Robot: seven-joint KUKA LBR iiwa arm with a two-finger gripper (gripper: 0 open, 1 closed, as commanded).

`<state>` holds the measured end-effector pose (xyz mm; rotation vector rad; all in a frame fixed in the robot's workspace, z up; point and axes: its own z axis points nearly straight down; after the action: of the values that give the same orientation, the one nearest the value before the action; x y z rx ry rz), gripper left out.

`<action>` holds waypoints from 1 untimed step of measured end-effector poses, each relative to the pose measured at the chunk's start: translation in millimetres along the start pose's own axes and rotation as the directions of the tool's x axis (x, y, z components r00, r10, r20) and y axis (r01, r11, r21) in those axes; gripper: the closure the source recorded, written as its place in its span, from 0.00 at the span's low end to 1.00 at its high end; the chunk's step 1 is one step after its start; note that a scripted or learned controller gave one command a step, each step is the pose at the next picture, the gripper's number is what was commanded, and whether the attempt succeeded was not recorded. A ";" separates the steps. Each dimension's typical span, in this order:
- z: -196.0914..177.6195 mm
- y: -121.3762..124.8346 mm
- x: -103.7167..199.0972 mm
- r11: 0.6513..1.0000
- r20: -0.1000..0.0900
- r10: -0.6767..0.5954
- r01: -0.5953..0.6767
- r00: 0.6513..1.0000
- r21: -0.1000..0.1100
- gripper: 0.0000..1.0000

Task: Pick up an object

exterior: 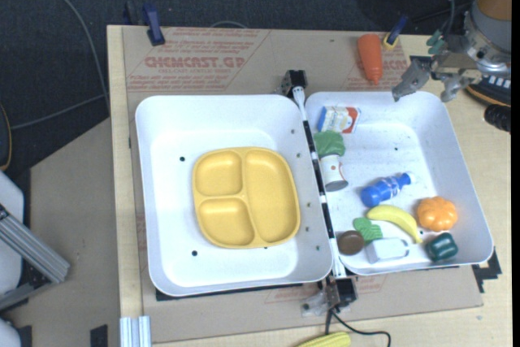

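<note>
A: Tool (429,82) sits up at the top right, hovering over the far rim of the right bin (455,130), fingers spread wide, nothing between them.

B: And the arm (487,8)?

A: Coming in from the right edge, grey, above that corner. The tool is well apart from everything in the bin.

B: What is on offer down there?

A: Plenty. A banana (395,219) lies near the front, with an orange (437,213) just beside it on the right. A blue bottle (384,188) lies tilted just above the banana. A dark green block (442,247) sits in the front right corner, and a pale flat piece (387,249) rests in front of the banana.

B: Left side of that bin?

A: A brown round thing (351,241) next to a small green piece (369,229). Further back, along the left wall, a small can (333,173) on its side, a green lump (330,145) just above it, and a white carton (338,119) with red and blue print at the far end.

B: The other bin?

A: Left bin (162,175) carries a yellow plate (244,197) with three compartments, lying flat in the middle.

B: Anything outside the bins?

A: A carrot (370,57) lies on the table (203,61), beyond the right bin and left of the tool. A blue clamp (152,23) grips the table's far left corner.
</note>
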<state>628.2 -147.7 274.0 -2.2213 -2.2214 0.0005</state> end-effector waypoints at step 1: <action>147.0 -42.7 36.7 1.000 -0.001 0.000 0.000 1.000 0.002 0.00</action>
<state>585.5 -111.0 127.0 -2.2202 -2.2194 0.0015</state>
